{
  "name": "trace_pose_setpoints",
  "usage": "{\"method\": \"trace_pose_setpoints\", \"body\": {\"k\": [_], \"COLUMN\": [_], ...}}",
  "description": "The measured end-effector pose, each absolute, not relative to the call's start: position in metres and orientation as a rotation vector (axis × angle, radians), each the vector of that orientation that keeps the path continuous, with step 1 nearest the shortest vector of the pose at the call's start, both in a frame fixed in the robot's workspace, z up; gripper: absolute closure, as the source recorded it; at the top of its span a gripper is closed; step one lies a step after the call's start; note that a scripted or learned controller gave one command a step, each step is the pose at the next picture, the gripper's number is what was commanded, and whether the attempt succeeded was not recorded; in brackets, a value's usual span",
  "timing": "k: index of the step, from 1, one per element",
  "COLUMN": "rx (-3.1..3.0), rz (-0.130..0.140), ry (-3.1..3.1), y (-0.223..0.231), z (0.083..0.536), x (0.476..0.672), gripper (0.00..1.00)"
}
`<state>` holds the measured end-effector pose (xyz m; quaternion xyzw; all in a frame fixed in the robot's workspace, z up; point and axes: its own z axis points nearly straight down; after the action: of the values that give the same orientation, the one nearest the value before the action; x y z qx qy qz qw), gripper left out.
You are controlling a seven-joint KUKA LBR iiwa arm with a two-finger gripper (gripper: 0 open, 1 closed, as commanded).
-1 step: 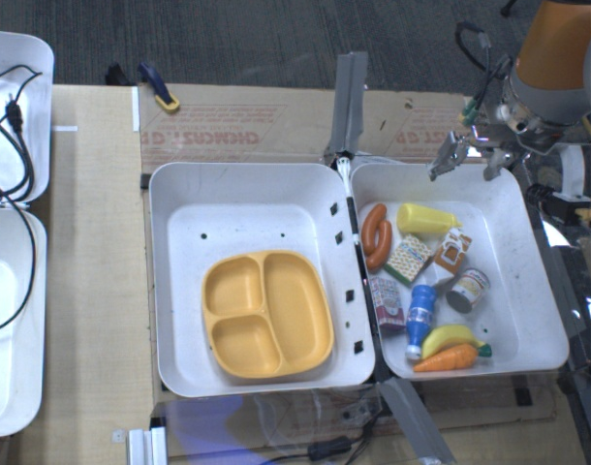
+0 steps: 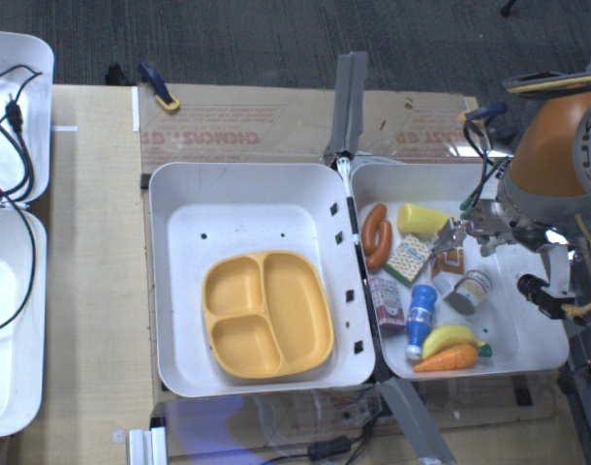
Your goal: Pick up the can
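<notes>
Can [image 2: 469, 292] lying on its side in the right bin [image 2: 528, 356] — just beyond the banana [image 2: 450, 338], right of the blue bottle [image 2: 420, 308]. Claw [image 2: 457, 232] hovers beyond it, grip state unclear; lower yours squarely across the can's barrel — avoid neighbours.

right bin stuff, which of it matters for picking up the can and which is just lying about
Belongs to the job:
can, lying on its side
gripper, above and left of the can

Just lying about:
blue bottle
banana
carrot
sausage
yellow divided plate, in the left bin
</notes>
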<state>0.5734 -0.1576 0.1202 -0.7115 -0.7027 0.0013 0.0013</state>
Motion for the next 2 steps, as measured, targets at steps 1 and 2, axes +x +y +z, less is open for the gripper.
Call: {"method": "trace_pose_setpoints", "body": {"k": [1,2], "rx": [-2.249,-2.247], "rz": [-0.002,-0.016], "ry": [-2.198,-2.193], "y": [-0.186,-0.213], "z": [0.094,0.095], "x": [0.535,0.515], "gripper": [0.00,0.00]}}
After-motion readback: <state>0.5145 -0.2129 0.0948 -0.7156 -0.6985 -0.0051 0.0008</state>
